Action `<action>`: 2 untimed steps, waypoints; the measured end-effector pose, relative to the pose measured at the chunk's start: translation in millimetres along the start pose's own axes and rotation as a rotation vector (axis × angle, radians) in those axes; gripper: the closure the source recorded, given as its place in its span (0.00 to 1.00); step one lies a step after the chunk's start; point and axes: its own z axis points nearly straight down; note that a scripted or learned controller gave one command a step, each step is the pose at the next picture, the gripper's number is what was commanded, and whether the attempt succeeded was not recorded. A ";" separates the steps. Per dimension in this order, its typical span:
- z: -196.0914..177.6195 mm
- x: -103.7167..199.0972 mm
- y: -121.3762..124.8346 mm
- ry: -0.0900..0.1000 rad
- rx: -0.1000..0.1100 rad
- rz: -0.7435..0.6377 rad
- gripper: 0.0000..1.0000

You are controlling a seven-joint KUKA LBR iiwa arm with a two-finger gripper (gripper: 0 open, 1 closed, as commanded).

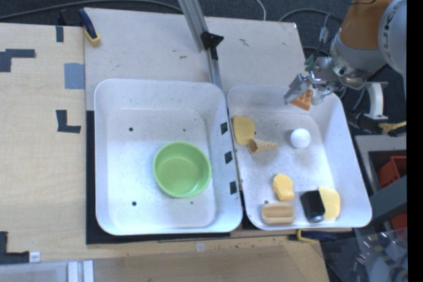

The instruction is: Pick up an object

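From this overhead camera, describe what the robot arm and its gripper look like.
The arm is made of rounded grey segments, with a glossy orange band above the wrist. Thin black cables loop over that orange section. At its end sits a small metallic silver-grey two-finger gripper, angular and darker at its joints, much slimmer than the bulky arm behind it.

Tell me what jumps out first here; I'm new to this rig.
The green bowl sits alone in the left bin. The right bin holds a scatter of small items, among them a white ball. At that bin's far corner the pincer hovers with an orange piece at its tips.
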 end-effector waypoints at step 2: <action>-17.1 50.5 0.8 0.004 0.006 -0.005 1.00</action>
